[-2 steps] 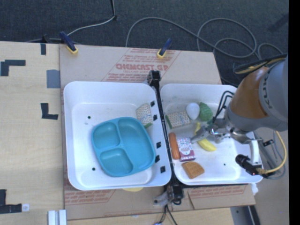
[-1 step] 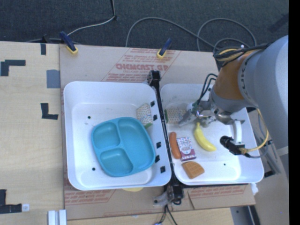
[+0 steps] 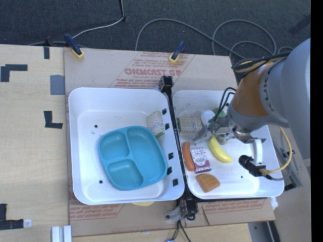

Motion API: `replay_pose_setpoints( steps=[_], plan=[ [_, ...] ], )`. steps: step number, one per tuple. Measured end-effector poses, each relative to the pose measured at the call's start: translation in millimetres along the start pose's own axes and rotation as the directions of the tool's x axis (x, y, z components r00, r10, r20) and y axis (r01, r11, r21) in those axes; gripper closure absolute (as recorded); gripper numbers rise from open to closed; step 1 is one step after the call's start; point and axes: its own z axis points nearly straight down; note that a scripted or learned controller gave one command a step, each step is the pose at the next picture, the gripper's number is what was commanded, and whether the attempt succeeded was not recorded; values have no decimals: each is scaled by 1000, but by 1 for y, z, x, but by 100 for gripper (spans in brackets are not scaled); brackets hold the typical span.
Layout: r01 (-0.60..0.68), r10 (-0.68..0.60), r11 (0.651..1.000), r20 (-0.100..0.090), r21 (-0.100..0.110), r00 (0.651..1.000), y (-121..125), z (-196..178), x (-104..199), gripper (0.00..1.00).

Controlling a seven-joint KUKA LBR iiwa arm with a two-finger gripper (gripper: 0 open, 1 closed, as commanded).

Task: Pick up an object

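The gripper (image 3: 214, 130) is hovering low in the right bin (image 3: 267, 185), banana (image 3: 220, 150) just beneath it, presumably lining up a pick.

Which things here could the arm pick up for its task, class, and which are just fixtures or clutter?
Could be picked:
banana
carrot
small red-and-white carton
orange-brown wedge
blue divided plate
claw, down over the right bin

Just lying about:
two white bins
yellow and blue clamps
cables
cardboard sheet
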Motion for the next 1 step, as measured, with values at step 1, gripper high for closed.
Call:
replay_pose_setpoints(
  steps=[1],
  plan=[
    [-1,1,1000,2,0,1000,0,-10,-1,100]
  ],
)
